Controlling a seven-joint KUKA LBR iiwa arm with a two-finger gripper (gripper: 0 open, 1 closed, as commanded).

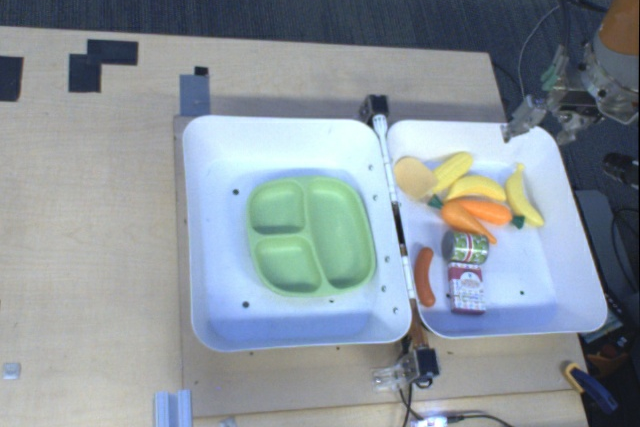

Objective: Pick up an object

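The right bin (560,300) holds several toy foods. A pale yellow round piece (413,175) lies at its back left, beside yellow bananas (478,186) and one more banana (523,197) to the right. An orange carrot (477,211) lies in front of them. Nearer the front stand a small can (468,248) and a red carton (467,289), with a reddish sausage (425,276) by the left wall. My gripper (530,115) hangs over the bin's back right corner, apart from all the objects, on the grey arm (610,65) coming in from the right.
The left bin (215,175) holds a green divided plate (310,233). A raised divider (392,205) runs between the two bins. Cables and clamps (410,370) sit at the bench's front edge. Dark cables (560,15) hang behind the arm.
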